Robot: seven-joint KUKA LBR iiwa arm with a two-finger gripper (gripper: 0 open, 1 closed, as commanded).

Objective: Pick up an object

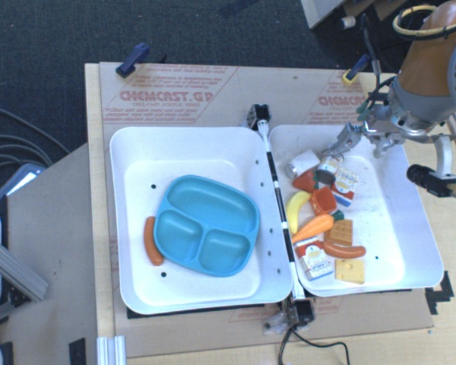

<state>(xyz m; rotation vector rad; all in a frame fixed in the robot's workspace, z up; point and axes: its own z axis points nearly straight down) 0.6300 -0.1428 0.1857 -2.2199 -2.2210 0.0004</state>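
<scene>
Here we note the grey two-finger gripper (338,149) lowered over the far end of the right shallow white bin (410,226), its tips at a small box with a dark top (328,175); whether it is clenched or released we cannot tell. Just beside lie a yellow plastic banana (297,208), an orange toy carrot (313,226) and a yellow cheese wedge (351,270). The left white bin (129,204) bears a blue sectioned plastic tray (205,225), with a red-orange toy sausage (153,242) along its left edge.
</scene>
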